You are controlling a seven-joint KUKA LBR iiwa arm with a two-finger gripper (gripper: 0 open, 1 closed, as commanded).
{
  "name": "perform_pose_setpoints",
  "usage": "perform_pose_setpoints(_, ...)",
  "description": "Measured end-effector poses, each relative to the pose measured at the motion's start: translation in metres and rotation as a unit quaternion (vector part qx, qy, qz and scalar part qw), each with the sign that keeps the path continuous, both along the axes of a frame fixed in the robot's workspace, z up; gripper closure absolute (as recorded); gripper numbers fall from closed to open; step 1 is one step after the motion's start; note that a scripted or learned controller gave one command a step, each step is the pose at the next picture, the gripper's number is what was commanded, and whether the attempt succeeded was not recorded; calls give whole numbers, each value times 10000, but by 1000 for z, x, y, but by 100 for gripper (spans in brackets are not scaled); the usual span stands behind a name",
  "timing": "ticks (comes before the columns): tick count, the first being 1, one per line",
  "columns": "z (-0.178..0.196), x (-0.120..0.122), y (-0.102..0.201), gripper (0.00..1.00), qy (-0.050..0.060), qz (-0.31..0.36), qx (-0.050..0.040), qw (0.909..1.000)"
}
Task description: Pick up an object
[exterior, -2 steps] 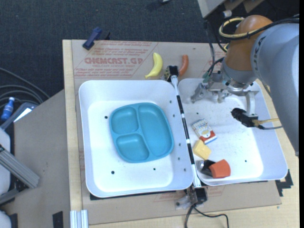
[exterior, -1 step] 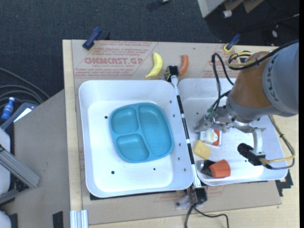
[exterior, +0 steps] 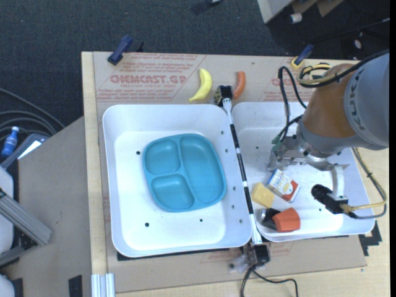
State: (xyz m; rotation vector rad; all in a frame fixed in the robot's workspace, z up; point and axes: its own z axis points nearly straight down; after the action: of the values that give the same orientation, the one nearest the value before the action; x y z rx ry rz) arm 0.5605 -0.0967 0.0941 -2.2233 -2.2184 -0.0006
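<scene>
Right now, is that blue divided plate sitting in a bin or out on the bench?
In a bin. The blue divided plate lies flat on the floor of the left white bin, its three compartments facing up.

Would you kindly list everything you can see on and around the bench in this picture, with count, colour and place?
Divided plate: one, blue, three compartments, in the left bin.
Left bin: one, white, bench's left half.
Right bin: one, white, beside it.
Small carton: one, white and red, in the right bin.
Yellow block: one, touching the carton's left side.
Orange object: one, right bin's near edge.
Banana: one, yellow, on the bench behind the bins.
Orange piece: one, right of the banana.
Blue clamp: one, bench's far left corner.
Arm: one, grey with orange band, over the right bin.
Gripper: one, above the carton.
</scene>
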Motion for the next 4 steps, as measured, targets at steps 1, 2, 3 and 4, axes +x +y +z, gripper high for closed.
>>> perform_pose_setpoints(1, 0, 0, 0, 0, 1, 2, 0, 10000)
perform_pose_setpoints(2, -9, 54, 1, 0, -4, 11, -3, 10000)
perform_pose_setpoints(3, -9, 106, 2, 0, -6, 15, -5, 10000)
perform_pose_setpoints(4, 1, 107, 3, 100, -16, 17, -13, 10000)
